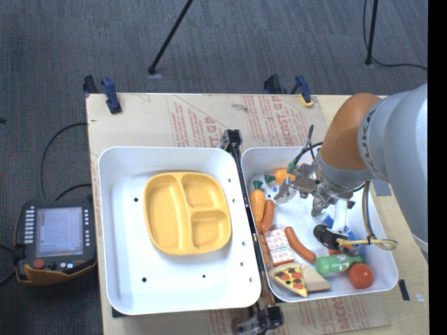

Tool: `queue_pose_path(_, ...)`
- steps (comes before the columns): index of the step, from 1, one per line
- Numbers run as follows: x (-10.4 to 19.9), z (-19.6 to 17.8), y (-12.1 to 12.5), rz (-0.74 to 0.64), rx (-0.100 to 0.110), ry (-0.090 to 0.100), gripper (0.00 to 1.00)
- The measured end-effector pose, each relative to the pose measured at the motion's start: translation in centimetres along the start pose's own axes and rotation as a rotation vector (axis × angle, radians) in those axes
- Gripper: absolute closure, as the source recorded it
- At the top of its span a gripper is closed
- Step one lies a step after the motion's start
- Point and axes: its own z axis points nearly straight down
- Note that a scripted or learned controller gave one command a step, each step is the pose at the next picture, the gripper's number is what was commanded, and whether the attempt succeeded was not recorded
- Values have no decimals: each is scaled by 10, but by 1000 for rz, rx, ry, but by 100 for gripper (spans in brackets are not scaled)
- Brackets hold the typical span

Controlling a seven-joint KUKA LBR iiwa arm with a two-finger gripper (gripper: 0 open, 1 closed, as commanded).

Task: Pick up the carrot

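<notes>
Camera view gives us the counter [167,114] from above, with two white bins side by side: the left bin [119,187] carries a yellow divided plate [187,210], and the right bin [380,229] is crowded with toy food. We find the carrot [258,204] lying lengthwise against the right bin's left wall, its green top toward the counter's far edge, with a second orange piece [268,216] touching it on its right side. Nearer the counter's front edge sit a small printed packet [278,246], a sausage [300,243], a pizza slice [299,280], a green piece [337,263] and a tomato [360,276]. The tool [307,190] hangs over the middle of the right bin, just beside the carrot but not over it, and nothing sits in it that we can see; whether it stands wide or narrow we cannot tell, since the wrist and cabling hide it. We judge the reach toward the carrot is not yet lined up. The risks come from crowding: the bin wall on one side leaves little room for a finger, so a descent could strike the rim or pinch the neighbouring orange piece instead. A grip across the tapered end could also let the carrot slip out.
</notes>
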Motion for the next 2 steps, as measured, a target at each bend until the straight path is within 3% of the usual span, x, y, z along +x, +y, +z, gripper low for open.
queue_pose_path(1, 11, 0, 48, 206, 0, 0, 0)
queue_pose_path(2, 11, -10, 48, 202, 1, 0, 100)
